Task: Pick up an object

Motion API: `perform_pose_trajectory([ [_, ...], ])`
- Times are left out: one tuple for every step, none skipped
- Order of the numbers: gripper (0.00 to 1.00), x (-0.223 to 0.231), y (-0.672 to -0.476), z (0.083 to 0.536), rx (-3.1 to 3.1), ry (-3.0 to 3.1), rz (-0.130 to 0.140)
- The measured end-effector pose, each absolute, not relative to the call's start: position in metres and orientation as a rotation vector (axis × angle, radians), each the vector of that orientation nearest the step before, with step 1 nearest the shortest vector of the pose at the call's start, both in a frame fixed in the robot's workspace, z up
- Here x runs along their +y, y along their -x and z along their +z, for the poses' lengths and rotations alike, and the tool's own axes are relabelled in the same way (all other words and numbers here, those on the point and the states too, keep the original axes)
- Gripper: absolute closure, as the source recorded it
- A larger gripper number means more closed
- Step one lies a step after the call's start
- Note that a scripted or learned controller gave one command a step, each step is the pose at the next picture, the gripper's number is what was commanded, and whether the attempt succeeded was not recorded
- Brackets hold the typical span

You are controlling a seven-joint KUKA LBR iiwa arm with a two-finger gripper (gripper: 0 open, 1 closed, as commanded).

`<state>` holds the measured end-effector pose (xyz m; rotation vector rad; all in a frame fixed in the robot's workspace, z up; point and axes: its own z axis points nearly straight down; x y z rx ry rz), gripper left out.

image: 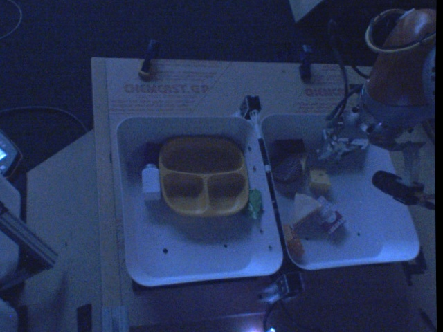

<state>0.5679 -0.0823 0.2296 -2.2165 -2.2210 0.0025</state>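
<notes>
Lighting: very dim and blue; small detail is hard to read.

Table: the table (104,185) carries two shallow white bins side by side, so loose items stay contained and within the arm's reach.

Left bin: the left bin (138,254) holds a yellow divided plate (203,176) lying flat near its middle. A small white bottle (150,180) stands touching the plate's left edge, and a green scrap (255,203) sits just beside its right edge, against the bin wall.

Right bin: the right bin (387,234) holds a cluster on its left half. There is a dark round item (288,167), a yellow block (319,180), a white wedge (304,209) touching a small box with red on it (332,220), and an orange piece (294,244) near the front wall.

Arm: the arm (401,61) reaches in from the right and hangs over the back of the right bin, judged to be set there for a descent onto that cluster.

Jaws: the gripper (340,144) sits low over the bin's back area, just behind the yellow block. Whether the jaws are wide, narrow or closed on anything, I cannot tell.

Task item, position: judged the likeliest target, the yellow block lies just in front of the gripper, between the dark round item and bare bin floor, apart from the white wedge.

Task item, appearance: small, squarish, pale yellow, blunt-edged; its material cannot be read.

Progress: judged not yet complete; nothing is seen lifted.
</notes>
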Motion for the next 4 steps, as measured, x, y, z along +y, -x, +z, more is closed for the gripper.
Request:
perform_pose_trajectory([
  [1.00,-0.078,-0.564,0.215,-2.219,2.219,0.003],
  [1.00,-0.066,-0.571,0.231,-2.226,2.221,-0.003],
  [1.00,-0.071,-0.577,0.223,-2.223,2.223,-0.001],
  [1.00,-0.077,-0.568,0.215,-2.219,2.221,0.003],
])
